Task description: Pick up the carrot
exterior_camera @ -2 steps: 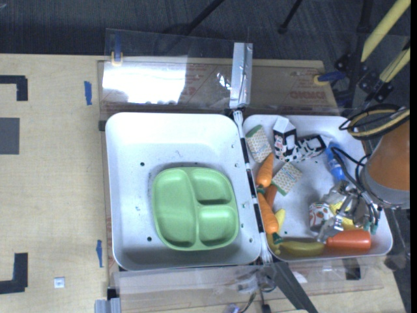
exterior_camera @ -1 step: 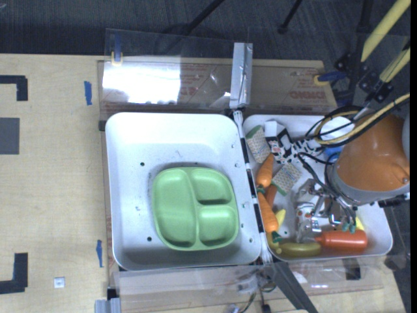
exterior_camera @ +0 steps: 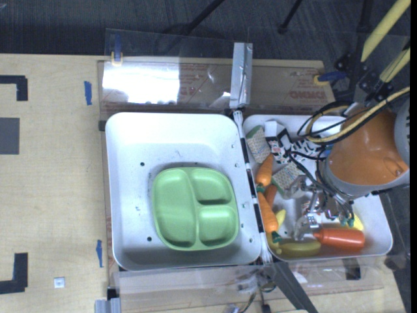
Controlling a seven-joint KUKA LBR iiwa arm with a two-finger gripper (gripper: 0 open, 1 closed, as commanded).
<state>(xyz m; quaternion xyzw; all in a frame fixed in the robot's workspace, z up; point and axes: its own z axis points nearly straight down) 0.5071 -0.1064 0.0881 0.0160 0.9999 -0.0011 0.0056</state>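
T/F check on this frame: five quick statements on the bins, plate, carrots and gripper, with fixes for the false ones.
1. The green divided plate lies in the left bin. True.
2. The plate holds a carrot. False: its compartments hold no food.
3. Two carrots lie along the right bin's left wall. True.
4. The gripper hangs over the left bin. False: it is over the right bin.
5. A red-orange item lies near the right bin's front edge. True.
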